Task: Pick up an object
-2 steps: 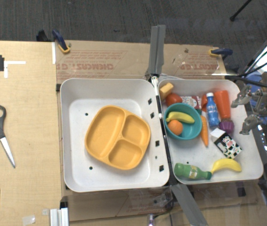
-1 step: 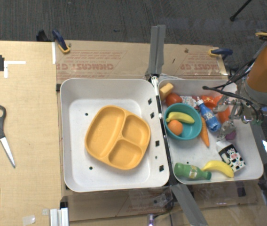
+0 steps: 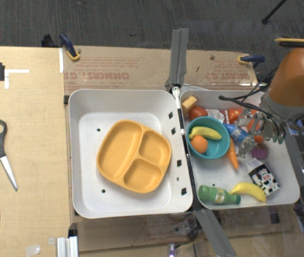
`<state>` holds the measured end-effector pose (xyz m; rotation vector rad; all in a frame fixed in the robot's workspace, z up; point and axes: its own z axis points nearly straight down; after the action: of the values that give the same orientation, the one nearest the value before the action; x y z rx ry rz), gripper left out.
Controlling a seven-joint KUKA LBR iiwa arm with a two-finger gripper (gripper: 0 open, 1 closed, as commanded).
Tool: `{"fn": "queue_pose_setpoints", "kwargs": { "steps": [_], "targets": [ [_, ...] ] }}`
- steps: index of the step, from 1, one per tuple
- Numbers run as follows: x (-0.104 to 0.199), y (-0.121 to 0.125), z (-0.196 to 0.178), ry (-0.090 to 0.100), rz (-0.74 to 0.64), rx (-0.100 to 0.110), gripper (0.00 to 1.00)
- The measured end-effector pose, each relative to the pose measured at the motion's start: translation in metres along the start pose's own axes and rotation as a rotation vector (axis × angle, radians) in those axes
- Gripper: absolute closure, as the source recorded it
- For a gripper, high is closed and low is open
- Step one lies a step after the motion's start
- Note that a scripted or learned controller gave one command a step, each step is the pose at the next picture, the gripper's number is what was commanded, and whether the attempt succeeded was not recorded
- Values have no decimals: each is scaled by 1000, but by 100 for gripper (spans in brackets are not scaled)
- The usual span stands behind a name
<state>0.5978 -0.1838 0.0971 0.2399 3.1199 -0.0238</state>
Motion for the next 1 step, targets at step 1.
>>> {"fn": "queue_pose_setpoints", "kwargs": {
  "steps": [1],
  "targets": [
    [-8, 18, 0, 2, 78, -5, 0]
  ]
}}
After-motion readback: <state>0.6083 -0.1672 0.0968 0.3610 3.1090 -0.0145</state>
